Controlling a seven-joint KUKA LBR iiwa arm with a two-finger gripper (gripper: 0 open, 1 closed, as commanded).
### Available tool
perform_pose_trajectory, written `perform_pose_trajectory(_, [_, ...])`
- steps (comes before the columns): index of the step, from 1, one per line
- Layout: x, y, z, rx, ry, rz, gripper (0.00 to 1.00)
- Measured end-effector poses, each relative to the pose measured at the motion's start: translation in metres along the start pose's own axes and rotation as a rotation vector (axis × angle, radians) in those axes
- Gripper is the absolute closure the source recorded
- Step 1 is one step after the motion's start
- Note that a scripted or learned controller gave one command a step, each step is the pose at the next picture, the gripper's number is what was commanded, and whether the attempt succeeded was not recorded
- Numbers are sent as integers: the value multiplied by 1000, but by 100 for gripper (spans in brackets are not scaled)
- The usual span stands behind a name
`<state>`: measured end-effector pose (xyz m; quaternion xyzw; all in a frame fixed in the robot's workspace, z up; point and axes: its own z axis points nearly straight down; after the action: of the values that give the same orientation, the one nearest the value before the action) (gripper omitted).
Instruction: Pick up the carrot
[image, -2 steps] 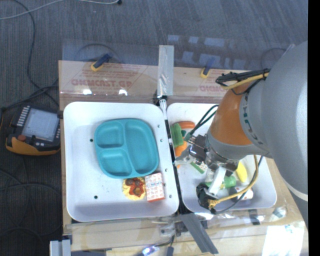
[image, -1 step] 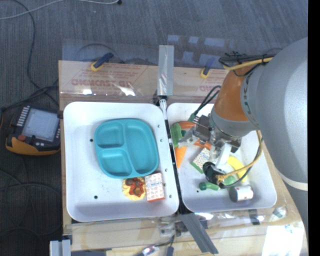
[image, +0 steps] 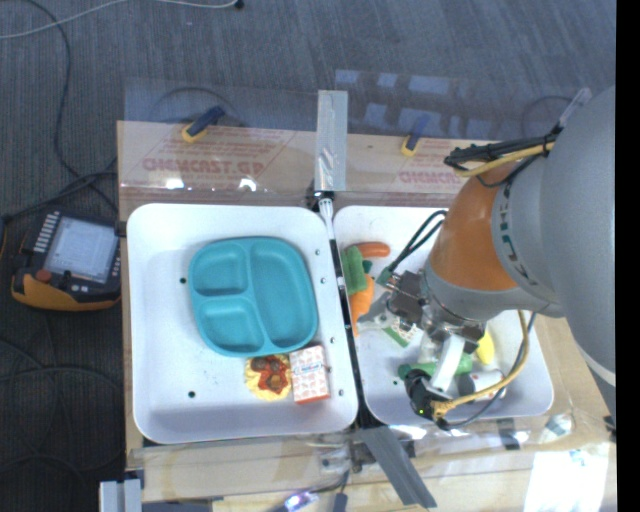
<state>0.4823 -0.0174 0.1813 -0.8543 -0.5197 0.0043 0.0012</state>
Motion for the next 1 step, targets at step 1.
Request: perform_pose_trajectory(1, [4, 55, 0, -1, 1, -70, 0])
